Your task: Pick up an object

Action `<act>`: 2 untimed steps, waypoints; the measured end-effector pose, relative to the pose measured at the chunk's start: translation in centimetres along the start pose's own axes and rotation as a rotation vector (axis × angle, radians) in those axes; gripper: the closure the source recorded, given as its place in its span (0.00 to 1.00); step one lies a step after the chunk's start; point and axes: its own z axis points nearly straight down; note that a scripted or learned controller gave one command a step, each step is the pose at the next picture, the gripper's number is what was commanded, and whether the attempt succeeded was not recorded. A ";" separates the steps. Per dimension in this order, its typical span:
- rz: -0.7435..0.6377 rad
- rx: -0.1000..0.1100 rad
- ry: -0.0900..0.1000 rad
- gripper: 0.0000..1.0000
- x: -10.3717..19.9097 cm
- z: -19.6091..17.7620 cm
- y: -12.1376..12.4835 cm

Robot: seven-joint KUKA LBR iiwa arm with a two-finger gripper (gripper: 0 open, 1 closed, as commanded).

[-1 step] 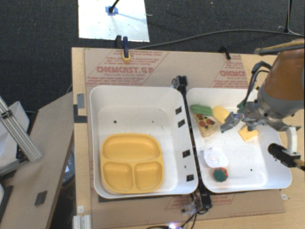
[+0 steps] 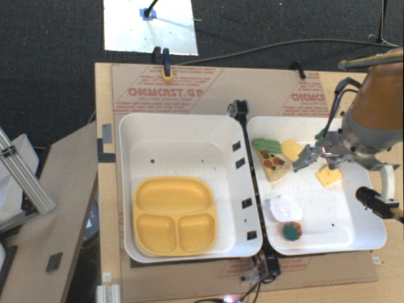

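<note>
- My arm (image 2: 379, 100), grey with an orange band above the wrist, enters from the right of the camera view and stands over the right-hand shallow white plastic bin (image 2: 353, 235).
- My two-finger pincer (image 2: 307, 158) reaches toward the left above the upper part of that bin; whether it is open or closed, I cannot tell from this angle, and nothing can be seen held in it.
- Just beside the pincer's tip lies a round pale-yellow toy piece (image 2: 290, 149), and next to that a toy pizza slice (image 2: 273, 163) with red topping and a tan crust.
- A green leaf-shaped toy (image 2: 266, 144) lies at the upper edge of the pizza slice, touching it, close to the divider between the bins.
- A flat yellow cheese-like wedge (image 2: 329, 177) lies on the bin floor below my wrist, apart from the pizza slice.
- Nearer the front of the same bin sits a small white round cup-like object (image 2: 284, 208), and just beside it, toward the front rim, a small green toy with a touch of orange (image 2: 291, 231).
- The left-hand shallow white plastic bin (image 2: 164, 134) holds a yellow three-compartment plastic tray (image 2: 175, 214), resting in its front half, well apart from my pincer.
- Both bins rest side by side on a brown printed cardboard sheet (image 2: 189, 87).
</note>
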 end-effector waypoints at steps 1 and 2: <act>0.002 0.003 0.001 0.00 0.5 4.3 -0.3; 0.002 0.002 0.000 0.00 -0.1 9.2 0.5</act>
